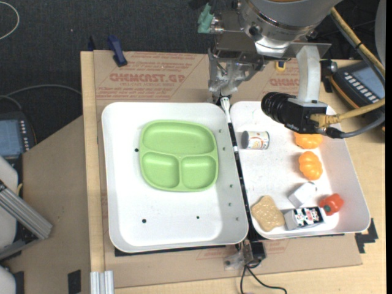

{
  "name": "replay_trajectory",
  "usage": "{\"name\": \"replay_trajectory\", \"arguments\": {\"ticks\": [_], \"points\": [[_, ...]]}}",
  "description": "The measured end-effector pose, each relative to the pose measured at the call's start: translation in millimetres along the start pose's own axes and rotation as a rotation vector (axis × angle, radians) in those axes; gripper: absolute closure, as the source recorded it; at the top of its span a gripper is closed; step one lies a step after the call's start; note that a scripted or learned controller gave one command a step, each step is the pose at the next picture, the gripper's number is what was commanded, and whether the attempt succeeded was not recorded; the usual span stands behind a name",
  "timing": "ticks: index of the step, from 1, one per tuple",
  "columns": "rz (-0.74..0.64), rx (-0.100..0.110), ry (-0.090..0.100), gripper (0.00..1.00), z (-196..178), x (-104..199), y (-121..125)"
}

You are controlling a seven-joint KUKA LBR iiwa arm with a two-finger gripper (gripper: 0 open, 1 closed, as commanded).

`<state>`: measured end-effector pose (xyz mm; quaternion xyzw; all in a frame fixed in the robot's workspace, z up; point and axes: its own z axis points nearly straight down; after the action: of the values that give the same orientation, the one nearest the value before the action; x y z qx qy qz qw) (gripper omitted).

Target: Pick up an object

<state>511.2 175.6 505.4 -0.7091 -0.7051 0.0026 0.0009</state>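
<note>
Hovering at the bins' far edge, claw [225,89] state impossible to tell, nothing picked yet; next, probably lowering onto the can [255,140] nearby.

Bench [61,164] under two white bins [116,182]

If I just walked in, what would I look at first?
Probably the big green tray, split into three parts, lying in the left bin. Next, the robot arm looming over the top edge, and the little orange pumpkin among the small things in the right bin.
</note>
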Motion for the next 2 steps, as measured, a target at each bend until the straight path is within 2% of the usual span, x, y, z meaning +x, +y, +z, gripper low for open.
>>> {"name": "replay_trajectory", "arguments": {"ticks": [1, 2], "points": [[-0.011, -0.001, 0.002, 1.00, 9.6, 42.6, -34.1], [-0.007, -0.001, 0.001, 1.00, 34.4, 48.7, -32.4]]}}
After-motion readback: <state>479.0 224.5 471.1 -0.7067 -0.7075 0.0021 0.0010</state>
